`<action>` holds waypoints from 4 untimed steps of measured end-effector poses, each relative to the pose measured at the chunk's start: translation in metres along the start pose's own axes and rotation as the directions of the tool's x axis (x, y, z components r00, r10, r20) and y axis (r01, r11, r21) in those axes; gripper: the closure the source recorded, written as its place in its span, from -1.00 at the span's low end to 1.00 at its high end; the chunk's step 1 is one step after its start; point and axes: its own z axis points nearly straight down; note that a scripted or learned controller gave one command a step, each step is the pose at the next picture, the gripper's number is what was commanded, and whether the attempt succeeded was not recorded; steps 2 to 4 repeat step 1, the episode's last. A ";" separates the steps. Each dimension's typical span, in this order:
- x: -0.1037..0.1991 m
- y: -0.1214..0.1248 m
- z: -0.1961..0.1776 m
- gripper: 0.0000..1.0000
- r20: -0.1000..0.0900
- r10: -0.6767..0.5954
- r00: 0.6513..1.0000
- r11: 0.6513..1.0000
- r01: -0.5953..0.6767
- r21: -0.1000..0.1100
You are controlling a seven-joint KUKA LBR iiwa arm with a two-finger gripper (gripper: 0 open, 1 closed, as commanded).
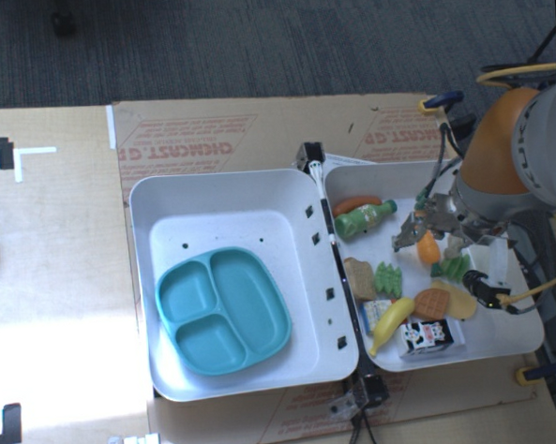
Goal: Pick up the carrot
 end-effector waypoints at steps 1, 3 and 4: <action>-0.001 -0.001 -0.007 1.00 0.001 0.002 1.000 1.000 -0.002 0.004; -0.001 -0.001 -0.007 1.00 0.001 0.002 1.000 1.000 -0.002 0.004; -0.001 -0.001 -0.007 1.00 0.001 0.002 1.000 1.000 -0.002 0.004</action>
